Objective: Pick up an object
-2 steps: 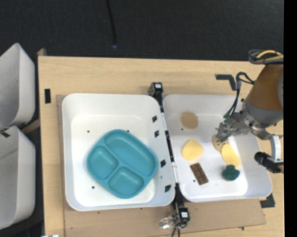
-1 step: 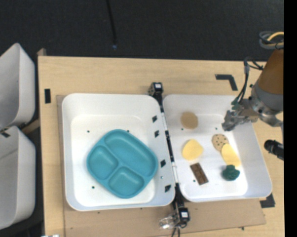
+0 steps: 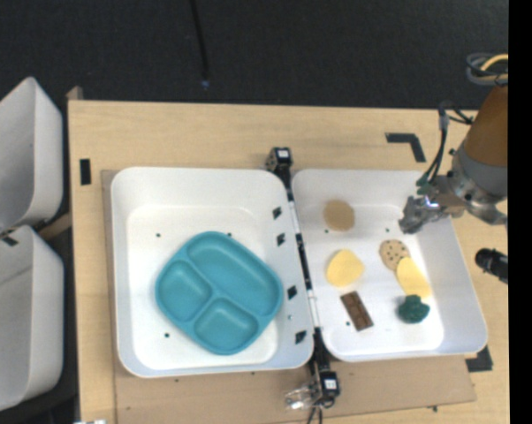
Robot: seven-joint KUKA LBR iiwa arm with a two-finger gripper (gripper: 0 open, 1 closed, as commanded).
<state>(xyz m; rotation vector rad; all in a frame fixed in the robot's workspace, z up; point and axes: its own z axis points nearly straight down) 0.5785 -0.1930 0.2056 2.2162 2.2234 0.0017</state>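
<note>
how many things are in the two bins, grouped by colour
Yellow: 2, a round yellow piece and an oblong yellow piece
Tan or brown: 3, a round tan disc, a speckled tan cookie and a dark brown rectangular bar
Green: 1, a small dark green lump
Blue: 1, a light blue plastic divided tray
Total: 7

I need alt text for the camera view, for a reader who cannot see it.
The gripper hangs over the right bin, which holds a tan disc, a yellow round piece, a cookie, a yellow oblong, a brown bar and a green lump. The left bin holds a blue tray.
</note>
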